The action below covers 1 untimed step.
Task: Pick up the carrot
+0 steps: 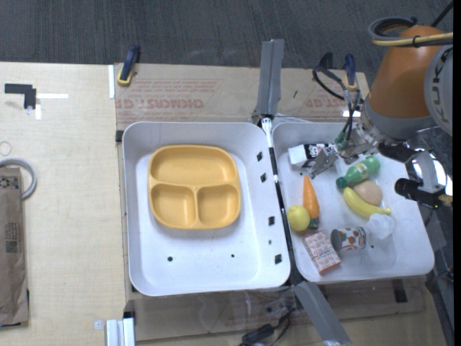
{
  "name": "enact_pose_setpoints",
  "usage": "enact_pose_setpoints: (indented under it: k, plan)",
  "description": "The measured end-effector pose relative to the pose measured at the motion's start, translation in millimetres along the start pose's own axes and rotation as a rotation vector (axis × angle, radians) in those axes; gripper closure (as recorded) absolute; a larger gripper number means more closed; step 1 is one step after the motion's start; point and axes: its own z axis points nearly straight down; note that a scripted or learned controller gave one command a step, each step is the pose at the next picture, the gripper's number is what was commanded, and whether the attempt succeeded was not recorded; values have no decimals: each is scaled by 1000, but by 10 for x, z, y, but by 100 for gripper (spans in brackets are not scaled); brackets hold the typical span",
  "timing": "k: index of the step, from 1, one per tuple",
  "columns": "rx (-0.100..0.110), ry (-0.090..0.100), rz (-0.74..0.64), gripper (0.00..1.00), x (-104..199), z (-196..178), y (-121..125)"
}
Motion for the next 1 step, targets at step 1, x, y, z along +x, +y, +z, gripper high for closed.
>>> enact_pose_setpoints:
  k: [1]
  plan:
    - [1, 1, -205, 0, 230, 3, -234]
